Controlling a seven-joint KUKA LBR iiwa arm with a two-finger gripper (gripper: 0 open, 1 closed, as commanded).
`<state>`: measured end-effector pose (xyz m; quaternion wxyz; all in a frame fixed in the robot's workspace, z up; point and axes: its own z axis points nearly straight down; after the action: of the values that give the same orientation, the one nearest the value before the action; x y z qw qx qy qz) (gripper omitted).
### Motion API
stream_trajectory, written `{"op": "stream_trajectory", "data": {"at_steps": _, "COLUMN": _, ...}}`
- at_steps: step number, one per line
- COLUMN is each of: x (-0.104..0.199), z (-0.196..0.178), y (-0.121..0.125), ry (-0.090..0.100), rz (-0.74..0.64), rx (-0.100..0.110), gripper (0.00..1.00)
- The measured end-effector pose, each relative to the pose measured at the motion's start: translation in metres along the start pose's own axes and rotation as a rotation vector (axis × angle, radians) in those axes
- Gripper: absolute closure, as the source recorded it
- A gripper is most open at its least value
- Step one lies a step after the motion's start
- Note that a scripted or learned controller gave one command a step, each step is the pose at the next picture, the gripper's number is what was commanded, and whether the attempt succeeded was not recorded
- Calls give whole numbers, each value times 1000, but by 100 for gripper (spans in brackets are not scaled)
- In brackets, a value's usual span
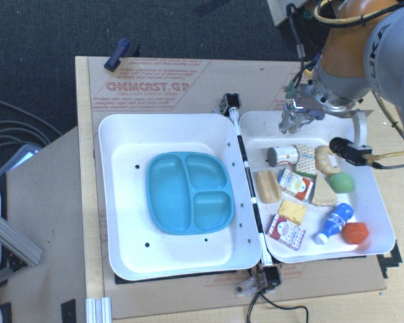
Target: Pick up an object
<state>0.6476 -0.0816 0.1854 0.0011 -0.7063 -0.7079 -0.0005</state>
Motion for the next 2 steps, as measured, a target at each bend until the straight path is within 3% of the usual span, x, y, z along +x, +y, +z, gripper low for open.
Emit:
{"op": "stream_trajectory", "data": {"at_steps": 1, "x": -1, "z": 1, "y": 0, "ry": -1, "rz": 2, "rx": 1, "gripper": 0}}
{"op": "stream_trajectory", "data": {"at_steps": 2, "x": -40, "z": 102, "y": 18, "ry": -2, "rz": 3, "rx": 3, "gripper": 0}}
